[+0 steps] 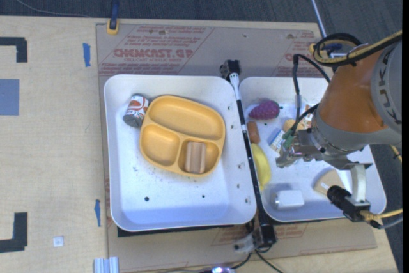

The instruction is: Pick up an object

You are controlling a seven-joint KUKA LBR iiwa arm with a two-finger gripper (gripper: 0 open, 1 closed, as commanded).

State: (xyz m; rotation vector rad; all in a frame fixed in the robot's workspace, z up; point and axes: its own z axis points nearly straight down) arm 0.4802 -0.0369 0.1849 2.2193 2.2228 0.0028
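My gripper hangs low over the middle of the right bin, under the grey and orange wrist, which hides most of it. Just to its left lies a yellow banana. A small blue item and a yellowish piece sit right above it. A purple bunch of grapes lies at the bin's far left corner, with a brown stick-shaped thing below it. A white box rests near the front, and a cream wedge peeks out beneath the arm.
The left bin holds a yellow divided plate with a tan block in its lower right compartment. A small can lies beside the plate's left rim. A black clamp sits between the bins at the back.
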